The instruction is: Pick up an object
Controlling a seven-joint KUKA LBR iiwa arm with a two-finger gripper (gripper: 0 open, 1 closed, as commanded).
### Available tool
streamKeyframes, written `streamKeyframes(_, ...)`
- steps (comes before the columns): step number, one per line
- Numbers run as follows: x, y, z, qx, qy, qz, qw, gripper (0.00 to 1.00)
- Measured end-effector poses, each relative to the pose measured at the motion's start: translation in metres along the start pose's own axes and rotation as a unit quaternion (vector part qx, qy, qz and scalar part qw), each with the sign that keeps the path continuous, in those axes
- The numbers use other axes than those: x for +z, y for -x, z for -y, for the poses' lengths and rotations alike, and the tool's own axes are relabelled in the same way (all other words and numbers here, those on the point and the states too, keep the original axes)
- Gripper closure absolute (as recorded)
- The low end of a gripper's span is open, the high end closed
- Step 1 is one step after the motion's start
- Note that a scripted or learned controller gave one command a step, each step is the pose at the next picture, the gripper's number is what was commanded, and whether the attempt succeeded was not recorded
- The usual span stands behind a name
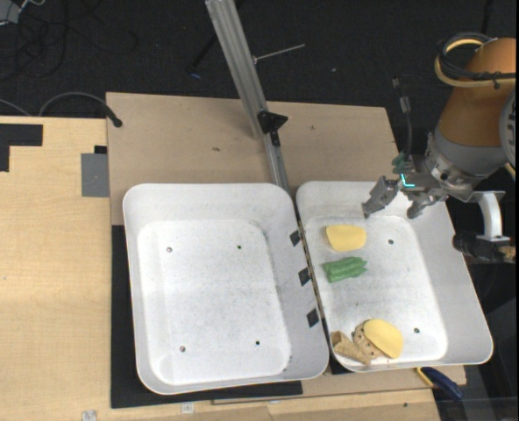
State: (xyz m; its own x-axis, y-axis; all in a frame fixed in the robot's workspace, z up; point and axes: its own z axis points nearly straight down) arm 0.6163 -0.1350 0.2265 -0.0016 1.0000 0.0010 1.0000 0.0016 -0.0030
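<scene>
While the desk (49, 261) carries two shallow white bins side by side, you can see that the left bin (209, 283) sits at about 9 o'clock from the right bin (435, 279), the two rims touching along the middle. Your arm (474, 103) comes in from 3 o'clock, grey with its orange band, and hangs over the upper part of the right bin. A slim metal rail (242, 73) slants up toward 12 o'clock from where the bins meet. The pincer (398, 202) hovers at the right bin's 12 o'clock end with its two fingers spread wide and nothing between them. Down from it, toward 7 o'clock, lies a pale yellow piece (345, 237), and just beside that at 6 o'clock a green piece (344, 269). At the bin's 6 o'clock corner you have a yellow round object (384, 337) resting against a tan crumbly item (352, 348).
</scene>
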Motion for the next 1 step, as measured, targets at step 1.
streamKeyframes(1, 0.0639, 0.0025, -0.0006, 0.001, -0.003, 0.0, 1.0, 0.0)
